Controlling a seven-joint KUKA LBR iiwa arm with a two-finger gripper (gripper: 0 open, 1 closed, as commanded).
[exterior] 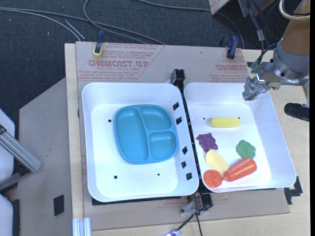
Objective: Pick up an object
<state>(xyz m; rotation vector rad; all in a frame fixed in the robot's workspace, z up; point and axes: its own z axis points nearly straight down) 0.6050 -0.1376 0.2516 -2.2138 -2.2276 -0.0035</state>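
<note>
Approach step, nothing picked. Gripper [252,90] hovers over the right bin's [280,146] far corner; finger state cannot be told. Corn [225,123] lies nearest, below-left. Next: descend onto it.

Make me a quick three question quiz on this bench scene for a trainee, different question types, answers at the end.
1. True or false: the blue plate lies in the left bin.
2. Which item in the right bin lies nearest the gripper? A) tomato B) corn C) carrot
3. Fill in: the purple grapes sit just above the yellow ____.

Key: 1 true; 2 B; 3 pear. The gripper hovers over the right bin's far corner, with nothing seen between its fingers.
</note>
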